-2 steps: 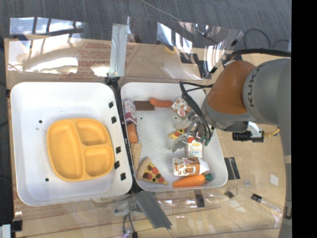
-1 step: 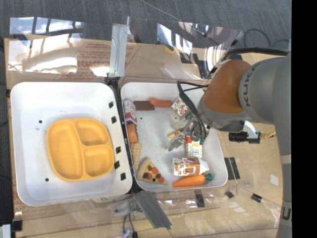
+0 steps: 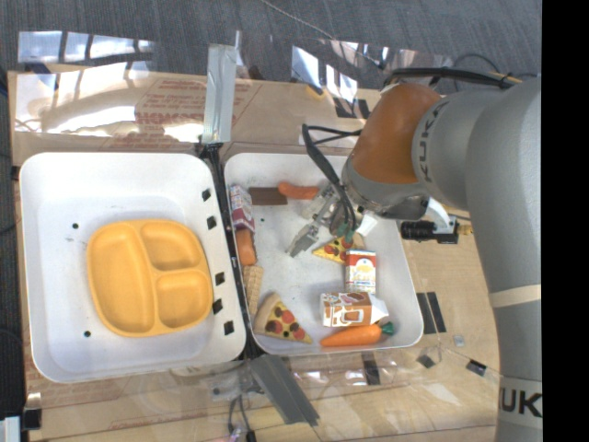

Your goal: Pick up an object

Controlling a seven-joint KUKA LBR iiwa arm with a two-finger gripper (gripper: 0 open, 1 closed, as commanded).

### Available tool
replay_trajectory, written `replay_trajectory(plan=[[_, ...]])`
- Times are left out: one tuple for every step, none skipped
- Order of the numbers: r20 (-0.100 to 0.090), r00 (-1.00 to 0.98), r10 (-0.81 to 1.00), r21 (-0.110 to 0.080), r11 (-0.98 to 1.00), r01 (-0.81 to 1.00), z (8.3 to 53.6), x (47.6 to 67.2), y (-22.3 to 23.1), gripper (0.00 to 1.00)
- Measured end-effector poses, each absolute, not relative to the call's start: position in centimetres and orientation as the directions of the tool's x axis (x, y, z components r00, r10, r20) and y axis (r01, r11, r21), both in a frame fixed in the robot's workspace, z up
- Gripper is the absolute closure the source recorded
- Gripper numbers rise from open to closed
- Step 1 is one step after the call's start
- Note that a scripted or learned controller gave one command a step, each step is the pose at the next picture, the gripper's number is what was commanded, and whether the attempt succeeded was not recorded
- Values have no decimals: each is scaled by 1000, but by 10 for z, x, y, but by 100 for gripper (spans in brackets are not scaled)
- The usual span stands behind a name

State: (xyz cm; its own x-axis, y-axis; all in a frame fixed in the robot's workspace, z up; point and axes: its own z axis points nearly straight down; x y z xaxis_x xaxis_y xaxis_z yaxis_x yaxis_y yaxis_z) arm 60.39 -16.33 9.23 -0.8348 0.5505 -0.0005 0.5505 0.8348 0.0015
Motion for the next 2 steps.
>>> replay_trajectory(plan=[[-3,-799,602,1,799,602,94,566,-184,0],[-2,-811,586,2,811,586,93,627,-189,0]])
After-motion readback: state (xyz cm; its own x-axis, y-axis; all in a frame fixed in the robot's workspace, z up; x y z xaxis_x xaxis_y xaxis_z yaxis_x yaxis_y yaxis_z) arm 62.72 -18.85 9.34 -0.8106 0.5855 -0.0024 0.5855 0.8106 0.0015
